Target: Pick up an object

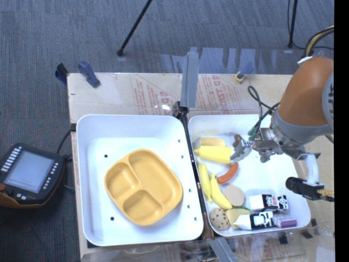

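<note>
My gripper [239, 153] hangs low over the middle of the right bin [272, 127], reached in from the right under the orange-banded wrist. It sits just right of a yellow corn-like piece [214, 155] and just above an orange sausage [227, 173]. A pale yellow block [212, 142] lies behind the corn, and a small brown piece [238, 140] lies just behind the gripper. Nothing can be made out as held.
Two bananas [211, 187], a tan disc [235, 195], a chip cookie [219, 219], a cheese wedge [237, 216], black-and-white cartons [269, 201] and a pink box [284, 221] crowd the right bin's front. The left bin [92, 146] holds a yellow divided plate [143, 186].
</note>
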Action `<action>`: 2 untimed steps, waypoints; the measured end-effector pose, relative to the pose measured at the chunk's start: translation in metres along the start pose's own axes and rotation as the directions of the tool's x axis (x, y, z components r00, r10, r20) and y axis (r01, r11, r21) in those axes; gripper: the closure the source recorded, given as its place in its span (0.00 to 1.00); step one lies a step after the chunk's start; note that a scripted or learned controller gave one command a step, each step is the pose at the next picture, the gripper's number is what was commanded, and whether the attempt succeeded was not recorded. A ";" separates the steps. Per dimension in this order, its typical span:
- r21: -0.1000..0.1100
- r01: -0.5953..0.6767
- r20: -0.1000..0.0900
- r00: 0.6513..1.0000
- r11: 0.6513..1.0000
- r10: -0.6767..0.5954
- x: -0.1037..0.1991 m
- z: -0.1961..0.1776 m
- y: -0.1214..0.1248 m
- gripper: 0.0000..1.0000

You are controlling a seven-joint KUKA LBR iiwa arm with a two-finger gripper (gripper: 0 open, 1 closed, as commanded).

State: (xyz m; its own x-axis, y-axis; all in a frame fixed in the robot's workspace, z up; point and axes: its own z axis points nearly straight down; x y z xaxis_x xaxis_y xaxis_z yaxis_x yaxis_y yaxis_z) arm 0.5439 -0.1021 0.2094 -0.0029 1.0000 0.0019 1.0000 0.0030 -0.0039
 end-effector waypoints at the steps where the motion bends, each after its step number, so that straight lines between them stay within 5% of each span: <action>1: 0.000 0.006 0.000 1.000 1.000 -0.006 0.007 0.123 0.010 0.00; 2: 0.000 -0.002 -0.001 1.000 1.000 0.002 0.005 0.113 0.010 1.00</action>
State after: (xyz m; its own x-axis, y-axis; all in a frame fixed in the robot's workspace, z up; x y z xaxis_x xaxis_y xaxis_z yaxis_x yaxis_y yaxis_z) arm 0.5537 -0.0966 0.0968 -0.0010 1.0000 0.0031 1.0000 0.0010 -0.0039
